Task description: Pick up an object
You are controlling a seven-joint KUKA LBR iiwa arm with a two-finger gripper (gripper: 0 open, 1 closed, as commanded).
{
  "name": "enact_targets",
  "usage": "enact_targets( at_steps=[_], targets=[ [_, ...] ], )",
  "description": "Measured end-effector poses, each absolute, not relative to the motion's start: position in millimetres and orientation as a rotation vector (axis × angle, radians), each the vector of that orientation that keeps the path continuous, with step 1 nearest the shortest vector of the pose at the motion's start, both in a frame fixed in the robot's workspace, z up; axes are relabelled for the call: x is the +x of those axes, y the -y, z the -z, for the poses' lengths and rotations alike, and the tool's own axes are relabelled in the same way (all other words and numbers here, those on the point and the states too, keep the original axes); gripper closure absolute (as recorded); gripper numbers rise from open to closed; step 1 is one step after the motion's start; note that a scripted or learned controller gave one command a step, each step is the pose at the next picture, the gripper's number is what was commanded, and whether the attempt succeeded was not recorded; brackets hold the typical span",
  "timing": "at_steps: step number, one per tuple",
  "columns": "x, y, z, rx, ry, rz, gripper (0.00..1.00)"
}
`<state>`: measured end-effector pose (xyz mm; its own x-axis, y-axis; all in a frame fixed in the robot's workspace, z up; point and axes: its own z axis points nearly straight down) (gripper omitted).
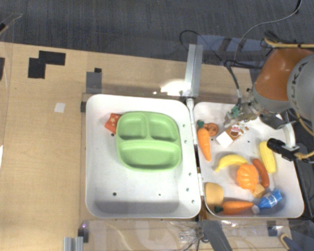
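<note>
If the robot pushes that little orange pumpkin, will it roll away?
Probably only a little. The pumpkin looks round but squat, so it may wobble more than roll. It sits close between the banana and the sausage, which would likely stop it. It looks like smooth toy plastic, so it is probably light and could slip from a pinch.

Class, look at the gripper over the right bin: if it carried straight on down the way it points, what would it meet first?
Probably the small white and red block just beneath the gripper, though depth is hard to judge; the carrot lies off to the side.
</note>
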<state>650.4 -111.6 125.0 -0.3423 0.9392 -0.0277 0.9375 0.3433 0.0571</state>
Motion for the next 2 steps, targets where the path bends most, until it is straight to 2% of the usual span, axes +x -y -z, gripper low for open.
enact_targets(
  at_steps=[1,2],
  targets=[
    [608.4,137.5,-97.9,1.406,-2.791,-0.012,1.0],
    [621.6,109.7,-169.3,1.803,-2.565,-0.006,1.0]
  ],
)
